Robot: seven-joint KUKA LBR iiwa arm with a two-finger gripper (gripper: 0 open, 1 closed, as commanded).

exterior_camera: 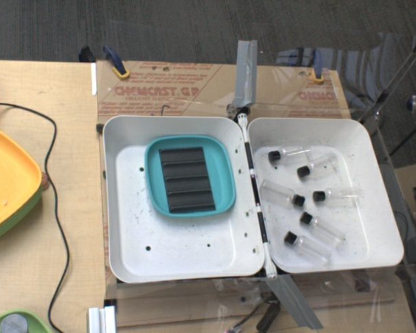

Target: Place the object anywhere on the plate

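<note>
— Where are the things you need to move?

— Look in the right bin (374, 186). Clear tubes with black caps (299, 200) lie scattered there, about six caps showing. The plate (190, 175) is teal, with a dark ribbed pad in its middle, and sits in the upper part of the left bin (125, 207).

— So which way does the carry go?

— From the tubes, the plate lies at about nine o'clock, across the hinge where the two bins meet. The tube near the bin's upper left, cap at (274, 157), looks nearest to it.

— How do the tubes lie?

— Flat, at mixed angles. Most long axes run roughly from ten o'clock to four o'clock, but the clear bodies are faint, so judge each one by its cap.

— And the claw, released or clenched?

— You cannot tell from this view; I see no fingers over either bin, and no tube is lifted. My judgement: the pick has not begun.
</note>
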